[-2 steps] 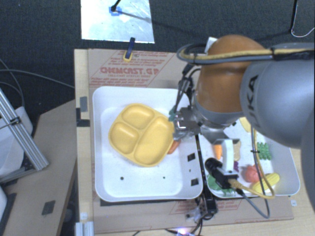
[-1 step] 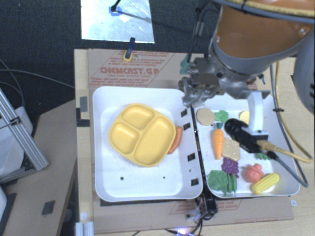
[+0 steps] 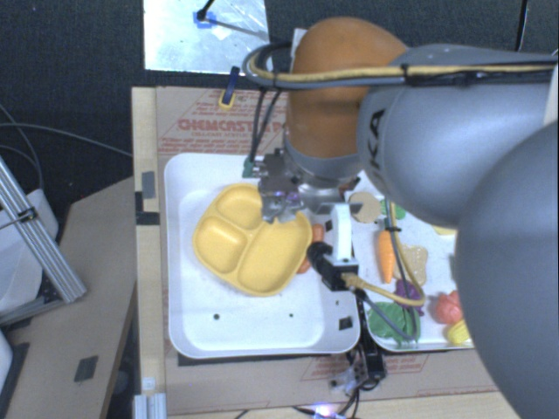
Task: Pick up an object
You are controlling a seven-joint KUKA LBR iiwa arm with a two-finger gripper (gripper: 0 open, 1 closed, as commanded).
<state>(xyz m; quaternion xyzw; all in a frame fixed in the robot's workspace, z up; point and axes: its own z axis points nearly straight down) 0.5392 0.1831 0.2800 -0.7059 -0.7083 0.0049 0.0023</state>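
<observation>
Behind the white bins (image 3: 188, 321), cardboard (image 3: 210, 125) reads "CHEMCAST" (claw (image 3: 281, 201) state: cannot tell) above yellow tray (image 3: 244, 243).

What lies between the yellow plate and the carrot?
In the camera view, the bins' white divider with a black part of the arm over it, plus a small orange item, separates the plate from the carrot.

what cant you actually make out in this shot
- Gripper: its fingers sit in shadow over the yellow divided plate in the left bin; open or shut cannot be judged.
- Right bin: mostly covered by the grey arm; the toy carrot and a few other pieces peek out.
- Small orange item beside the plate: too hidden to identify.
</observation>
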